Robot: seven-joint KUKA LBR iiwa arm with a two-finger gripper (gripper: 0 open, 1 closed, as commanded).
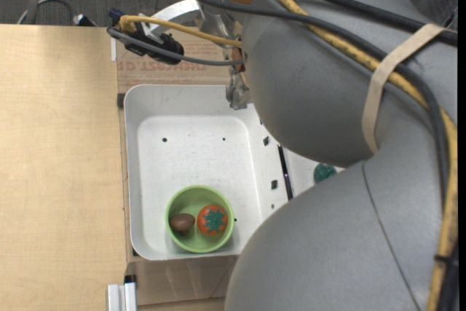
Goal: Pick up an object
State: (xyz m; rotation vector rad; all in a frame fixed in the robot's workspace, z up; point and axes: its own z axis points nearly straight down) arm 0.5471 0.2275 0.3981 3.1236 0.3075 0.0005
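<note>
— Two: counting two pieces inside the green bowl (180,197). Starting from the left, passing the wooden board (58,156), then reaching the left bin (132,156), with the bowl sitting at its near edge, toward the near right corner.

— Agreeing. Seeing a brown lump (182,222) on the bowl's left side and a red-orange ball (212,219) with green marks on its right, lying just beside each other, possibly touching.

— And moving further right?

— Finding the gripper (237,95) hanging at the far edge of that bin, near its far right corner, well apart from the bowl. Not managing to tell whether open or closed: too small, and tucked under the grey arm (320,84). Seeing nothing carried.

— Beyond that?

— Glimpsing a teal scrap (324,172) in the right bin, mostly covered by the arm.

— Worrying about what, then?

— Judging the crowding inside the bowl as the main risk: closing on one piece and probably nudging the other away, or catching the bowl's rim and tipping or lifting the whole bowl. Also expecting the ball to be rolling out of a loose pinch. Descending from where it is hanging now, likely striking the bin's far wall. Reaching for the teal scrap, working nearly blind.
</note>
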